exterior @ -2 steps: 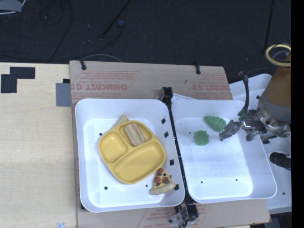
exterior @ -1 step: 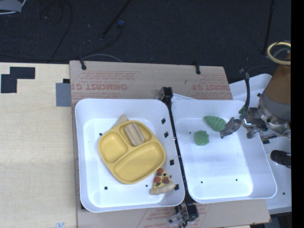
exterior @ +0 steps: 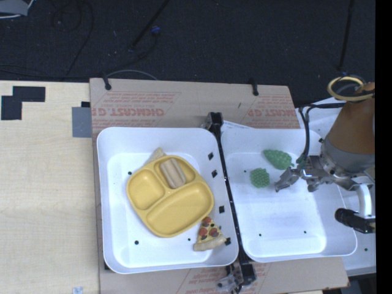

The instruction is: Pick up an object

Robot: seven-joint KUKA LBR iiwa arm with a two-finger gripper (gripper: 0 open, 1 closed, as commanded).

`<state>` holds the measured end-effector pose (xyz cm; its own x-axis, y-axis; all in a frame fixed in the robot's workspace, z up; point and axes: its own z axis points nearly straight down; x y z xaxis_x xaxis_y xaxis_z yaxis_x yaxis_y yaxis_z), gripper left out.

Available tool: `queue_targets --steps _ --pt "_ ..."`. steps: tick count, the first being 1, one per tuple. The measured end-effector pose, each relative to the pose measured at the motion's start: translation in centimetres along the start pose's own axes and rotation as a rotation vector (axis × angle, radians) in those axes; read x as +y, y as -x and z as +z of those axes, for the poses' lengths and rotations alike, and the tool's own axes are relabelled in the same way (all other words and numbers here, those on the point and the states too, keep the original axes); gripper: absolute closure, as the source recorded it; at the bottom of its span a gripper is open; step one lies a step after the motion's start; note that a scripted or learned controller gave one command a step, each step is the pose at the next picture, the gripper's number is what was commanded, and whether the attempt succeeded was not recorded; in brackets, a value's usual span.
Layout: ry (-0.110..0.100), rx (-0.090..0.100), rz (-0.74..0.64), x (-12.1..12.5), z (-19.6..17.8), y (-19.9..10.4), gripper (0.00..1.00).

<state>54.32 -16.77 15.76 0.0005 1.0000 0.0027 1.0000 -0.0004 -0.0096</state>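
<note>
Right now the pincer (exterior: 298,180) hangs over the right bin (exterior: 288,244), fingers spread wide and holding nothing; the small green lump (exterior: 260,177) lies just left of it in frame, nearer than the leafy green piece (exterior: 278,158) above.

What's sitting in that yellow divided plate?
A tan hot dog bun lies in one small compartment of the yellow plate. Something pale pokes out behind it; the plate covers the rest.

Glossy yellow plastic tray (exterior: 170,199), smooth white plastic bins (exterior: 116,225), matt brown cardboard (exterior: 184,105) beneath.
</note>
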Motion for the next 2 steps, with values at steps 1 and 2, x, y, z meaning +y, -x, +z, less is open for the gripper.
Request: queue_targets --steps 1,2 --pt "0.0 0.0 0.0 0.11 6.35 0.28 0.0" --pt "0.005 -0.001 0.001 0.07 7.06 0.22 0.0"
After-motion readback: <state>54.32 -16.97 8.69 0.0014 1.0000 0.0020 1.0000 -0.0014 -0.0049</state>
